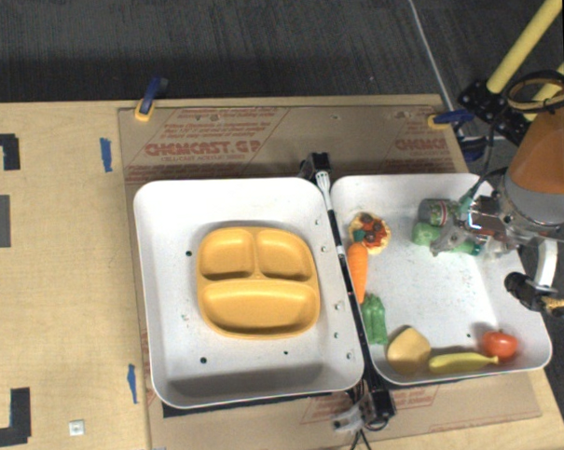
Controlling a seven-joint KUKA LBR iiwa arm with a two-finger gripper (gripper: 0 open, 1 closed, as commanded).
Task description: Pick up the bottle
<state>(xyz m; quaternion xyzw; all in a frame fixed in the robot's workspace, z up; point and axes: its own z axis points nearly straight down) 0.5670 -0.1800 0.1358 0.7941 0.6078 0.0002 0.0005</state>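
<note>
The bottle (433,221), green with a grey part, lies on its side in the upper middle of the right bin (453,296). My gripper (471,228) reaches in from the right, low over the bottle's right end and partly covering it. I cannot see whether it touches the bottle. The arm's orange band (545,157) is at the right edge.
The right bin also holds a small pizza toy (368,231), a carrot (358,267), a green item (373,318), a yellow pear-like piece (409,347), a banana (461,360) and a tomato (500,343). A yellow divided plate (258,278) lies in the left bin (167,271).
</note>
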